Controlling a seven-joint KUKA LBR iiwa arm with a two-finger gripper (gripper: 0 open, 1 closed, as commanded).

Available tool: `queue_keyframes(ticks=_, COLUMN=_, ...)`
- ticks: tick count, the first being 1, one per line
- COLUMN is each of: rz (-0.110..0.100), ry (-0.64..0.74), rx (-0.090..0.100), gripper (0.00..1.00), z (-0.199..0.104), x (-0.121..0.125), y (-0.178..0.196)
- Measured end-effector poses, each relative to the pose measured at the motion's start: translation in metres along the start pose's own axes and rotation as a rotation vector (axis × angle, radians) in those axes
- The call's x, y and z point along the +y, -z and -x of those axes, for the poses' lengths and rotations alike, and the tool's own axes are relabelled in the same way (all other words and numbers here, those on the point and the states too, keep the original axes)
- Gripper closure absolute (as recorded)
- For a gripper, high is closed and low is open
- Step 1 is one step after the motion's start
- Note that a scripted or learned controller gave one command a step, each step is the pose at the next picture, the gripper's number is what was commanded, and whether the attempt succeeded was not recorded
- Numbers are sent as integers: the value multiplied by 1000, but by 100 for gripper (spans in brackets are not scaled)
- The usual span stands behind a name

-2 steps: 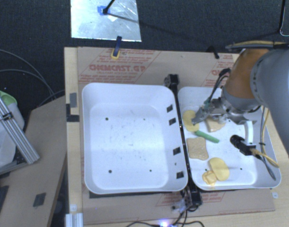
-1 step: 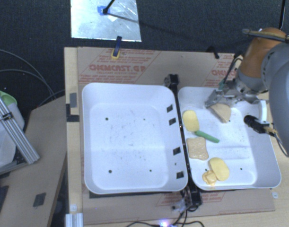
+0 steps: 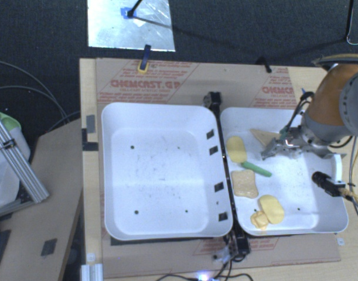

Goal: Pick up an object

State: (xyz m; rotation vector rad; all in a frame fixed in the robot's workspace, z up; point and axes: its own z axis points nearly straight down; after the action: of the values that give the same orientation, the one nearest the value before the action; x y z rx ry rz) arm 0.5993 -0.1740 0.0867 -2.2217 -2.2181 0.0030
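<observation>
Two white bins sit side by side on the bench; my gripper [image 3: 269, 152] hangs over the right bin [image 3: 331, 218], and I cannot tell its opening. Just below it lies a green stick [image 3: 258, 169], probably light and stiff, best pinched across its middle.

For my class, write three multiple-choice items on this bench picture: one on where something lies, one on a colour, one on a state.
1. Which bin holds the objects?
A. the left bin
B. the right bin
C. both bins

2. What colour is the thin stick-shaped object?
A. green
B. red
C. blue

3. Where is the gripper?
A. over the left bin
B. over the carpet beyond the bench
C. over the right bin

Key: 1 B, all the pieces lie in the right bin. 2 A, the stick beside the beige slice is green. 3 C, the gripper hangs above the right bin near the tan wedge.
</observation>
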Motion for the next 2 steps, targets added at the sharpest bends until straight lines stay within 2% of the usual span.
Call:
queue_keyframes(ticks=1, rz=3, ry=7, rx=2, gripper=0, z=-73, x=-56, y=-2)
queue_keyframes(ticks=2, rz=0, ry=2, rx=2, gripper=0, z=-86, x=-101, y=-3)
